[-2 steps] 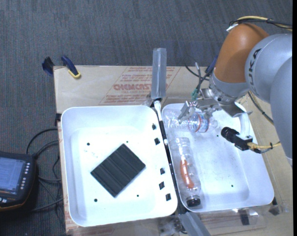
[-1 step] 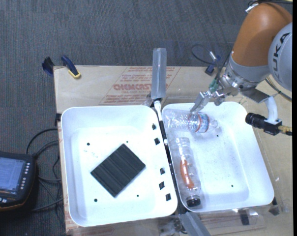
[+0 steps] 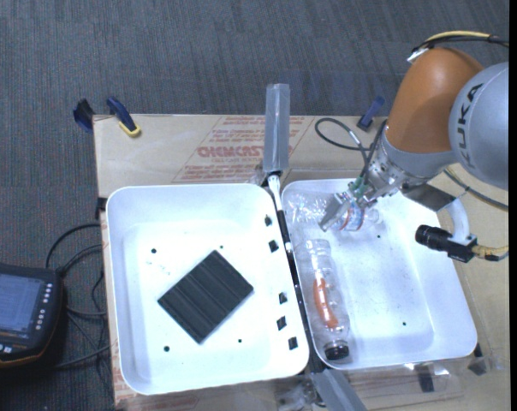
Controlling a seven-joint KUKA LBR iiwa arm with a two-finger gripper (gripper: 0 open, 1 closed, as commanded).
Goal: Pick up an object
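The hand [image 3: 344, 212] hangs low over the back left corner of the right bin [image 3: 430, 315], above a crumpled clear wrapper [image 3: 306, 205]; whether it is released or clenched I cannot tell from this angle. A clear bottle [image 3: 325, 298] with an orange insert lies along the bin's left wall, just in front of the wrapper. A dark ribbed pad [image 3: 205, 294] lies flat in the left bin [image 3: 130, 229], well apart. The bottle looks the surer pick: come straight down across its middle and close across its width, staying off the wall. The wrapper is likely to slip or crumple.
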